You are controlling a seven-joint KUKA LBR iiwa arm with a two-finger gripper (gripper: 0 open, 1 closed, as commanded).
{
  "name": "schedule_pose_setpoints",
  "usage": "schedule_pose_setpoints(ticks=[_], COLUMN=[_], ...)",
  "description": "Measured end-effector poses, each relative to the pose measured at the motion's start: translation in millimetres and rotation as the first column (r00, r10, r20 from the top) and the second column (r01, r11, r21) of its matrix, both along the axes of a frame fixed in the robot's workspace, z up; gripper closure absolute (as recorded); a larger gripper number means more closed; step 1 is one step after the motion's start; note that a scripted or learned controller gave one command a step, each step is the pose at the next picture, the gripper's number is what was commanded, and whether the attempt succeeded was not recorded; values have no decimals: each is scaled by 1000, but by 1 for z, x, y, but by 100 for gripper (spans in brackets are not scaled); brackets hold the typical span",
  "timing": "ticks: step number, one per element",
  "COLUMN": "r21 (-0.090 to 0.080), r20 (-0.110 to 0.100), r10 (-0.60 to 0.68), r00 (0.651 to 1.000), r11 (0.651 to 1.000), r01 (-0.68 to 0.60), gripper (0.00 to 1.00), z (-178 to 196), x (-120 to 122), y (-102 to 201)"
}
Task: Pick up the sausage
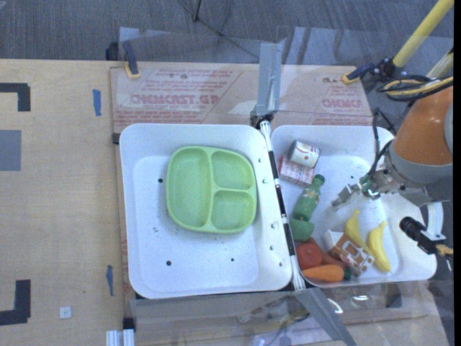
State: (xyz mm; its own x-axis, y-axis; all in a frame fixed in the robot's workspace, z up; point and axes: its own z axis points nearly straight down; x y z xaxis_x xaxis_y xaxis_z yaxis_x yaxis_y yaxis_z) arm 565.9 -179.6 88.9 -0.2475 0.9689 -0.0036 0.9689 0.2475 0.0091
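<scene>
one orange sausage [325,272] lies at the right bin's [414,269] near wall, long axis left-right, while the gripper [355,192] hangs above the bananas [367,236], fingers parted, holding nothing.

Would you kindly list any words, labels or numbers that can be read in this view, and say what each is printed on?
"CHALKCAST" or similar, red print on the cardboard sheet behind the left bin: blurred, the reading is uncertain.
Red print on the cardboard behind the right bin: same style, cut off and blurred, not readable.
Label on the small can: too small to read.
Print on the red and white packet: too small to read.
</scene>
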Motion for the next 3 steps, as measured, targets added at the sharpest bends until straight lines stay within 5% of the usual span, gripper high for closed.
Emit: schedule_pose_setpoints(ticks=[1, 2, 3], r21=[7, 3, -1], r20=[-6, -5, -2], r10=[-451, -743, -742], r00=[893, 669, 671], r11=[893, 669, 671], r01=[451, 743, 742], gripper=[0, 0, 100], z=[0, -1, 11], x=[43, 37, 38], y=[-22, -1, -2])
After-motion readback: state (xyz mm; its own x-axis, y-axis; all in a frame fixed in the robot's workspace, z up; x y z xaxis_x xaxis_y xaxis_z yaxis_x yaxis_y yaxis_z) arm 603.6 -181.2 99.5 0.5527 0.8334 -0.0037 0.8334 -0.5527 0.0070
